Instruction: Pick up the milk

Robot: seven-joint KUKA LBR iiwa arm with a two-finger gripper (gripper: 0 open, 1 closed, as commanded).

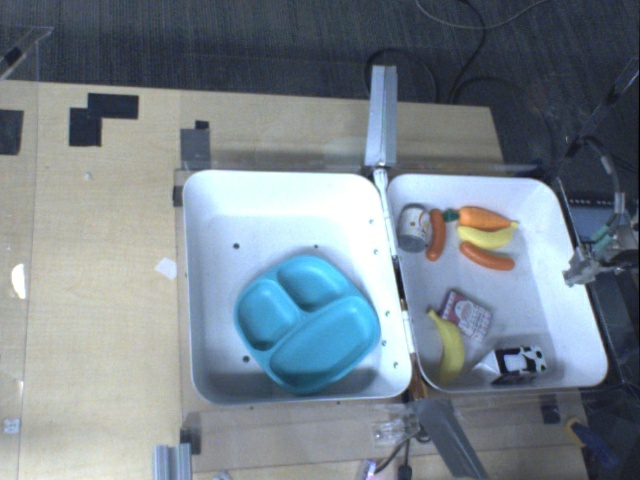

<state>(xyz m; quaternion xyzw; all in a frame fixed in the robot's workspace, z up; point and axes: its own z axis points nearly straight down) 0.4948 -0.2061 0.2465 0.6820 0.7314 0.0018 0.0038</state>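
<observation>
Since the milk (521,362) lies untouched near the front right corner of the right bin (585,343), the pick looks not yet begun. The end effector (592,266) hangs at that bin's right rim; its state cannot be told.

Glossy blue plastic tray (308,323), wooden bench (90,268)

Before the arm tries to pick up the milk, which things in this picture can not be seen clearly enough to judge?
- Claw, camera view: small and blurred at the right edge; its state is unclear.
- Milk: too small to read its print or tell how it lies.
- Small packet: label too small to read.
- Can: markings blurred.
</observation>
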